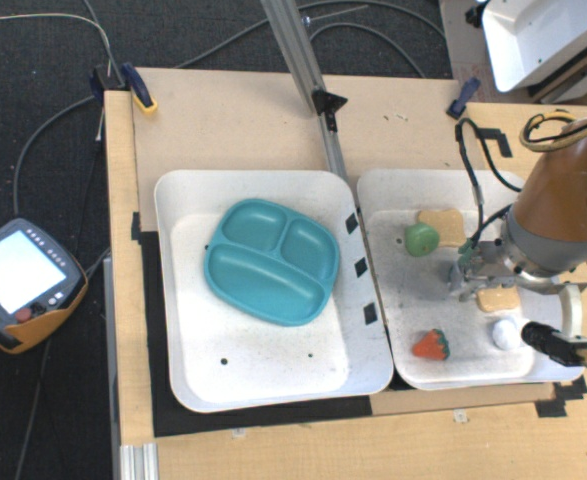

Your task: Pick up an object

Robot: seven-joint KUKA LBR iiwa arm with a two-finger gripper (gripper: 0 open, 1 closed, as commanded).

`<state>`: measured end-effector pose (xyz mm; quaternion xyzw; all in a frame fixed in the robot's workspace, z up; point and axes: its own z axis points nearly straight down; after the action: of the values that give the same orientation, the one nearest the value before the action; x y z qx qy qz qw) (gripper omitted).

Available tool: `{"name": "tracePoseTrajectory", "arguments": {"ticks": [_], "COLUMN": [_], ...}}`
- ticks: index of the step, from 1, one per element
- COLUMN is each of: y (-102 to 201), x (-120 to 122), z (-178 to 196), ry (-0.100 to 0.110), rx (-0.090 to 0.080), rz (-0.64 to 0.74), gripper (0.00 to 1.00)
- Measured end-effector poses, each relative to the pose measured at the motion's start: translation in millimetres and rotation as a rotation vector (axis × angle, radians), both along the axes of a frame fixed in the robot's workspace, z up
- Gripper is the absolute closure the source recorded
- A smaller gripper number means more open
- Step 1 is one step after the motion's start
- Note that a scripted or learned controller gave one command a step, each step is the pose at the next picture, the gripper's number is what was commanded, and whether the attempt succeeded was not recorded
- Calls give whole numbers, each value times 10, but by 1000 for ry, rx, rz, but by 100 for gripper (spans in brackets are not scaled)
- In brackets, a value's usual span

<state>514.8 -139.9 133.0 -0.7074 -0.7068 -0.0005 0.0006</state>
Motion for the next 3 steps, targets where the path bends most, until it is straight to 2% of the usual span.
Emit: {"name": "tracePoseTrajectory", "arguments": {"ticks": [1, 2, 3], "y": [-7, -7, 465], "x": [23, 39, 178], "z": [645, 1067, 953], "ry": [-8, -7, 1], "rx": [-4, -3, 0], "rz": [2, 2, 6], "gripper": [100, 100, 100]}}
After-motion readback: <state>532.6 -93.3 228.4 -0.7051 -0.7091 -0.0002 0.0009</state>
